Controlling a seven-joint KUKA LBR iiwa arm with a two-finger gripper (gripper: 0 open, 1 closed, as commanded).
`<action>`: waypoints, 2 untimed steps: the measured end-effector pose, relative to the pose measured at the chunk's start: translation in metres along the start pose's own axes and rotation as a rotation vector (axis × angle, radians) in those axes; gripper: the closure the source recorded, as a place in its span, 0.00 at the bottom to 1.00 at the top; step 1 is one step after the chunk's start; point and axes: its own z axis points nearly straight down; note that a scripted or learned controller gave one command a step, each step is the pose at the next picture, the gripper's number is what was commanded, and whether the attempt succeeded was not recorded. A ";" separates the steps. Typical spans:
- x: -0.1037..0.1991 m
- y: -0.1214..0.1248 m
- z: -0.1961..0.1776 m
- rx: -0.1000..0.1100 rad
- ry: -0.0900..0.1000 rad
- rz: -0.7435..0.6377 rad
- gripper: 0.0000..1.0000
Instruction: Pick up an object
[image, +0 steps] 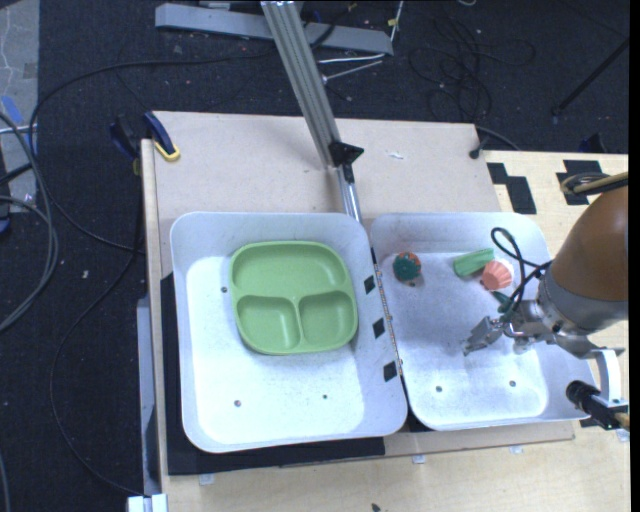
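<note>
Plainly, these were our notes for the moment.

Arm: we saw the grey arm with its orange band reaching in from the right, low over the right-hand shallow white bin (440, 395).

Claw: the two-finger gripper (478, 341) hung over bare bin floor; its fingers looked slightly apart with nothing between them.

Candidates: a small round green-and-red toy (406, 267), a flat green block (471, 263) and a small orange-pink piece (497, 275) sat near the far wall of that bin, apart from the claw.

Black cable (508, 247): it looped above the wrist, beside the orange-pink piece.

Left bin (200, 400): it held a pale green three-compartment plastic plate (295, 297).

Judgement: we thought the pick was not yet made, since the claw sat short of all three things, perhaps aimed badly.
</note>
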 end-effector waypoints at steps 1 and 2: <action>0.000 0.001 0.030 -0.008 -0.003 0.000 0.00; -0.002 0.003 0.017 -0.014 -0.008 0.001 1.00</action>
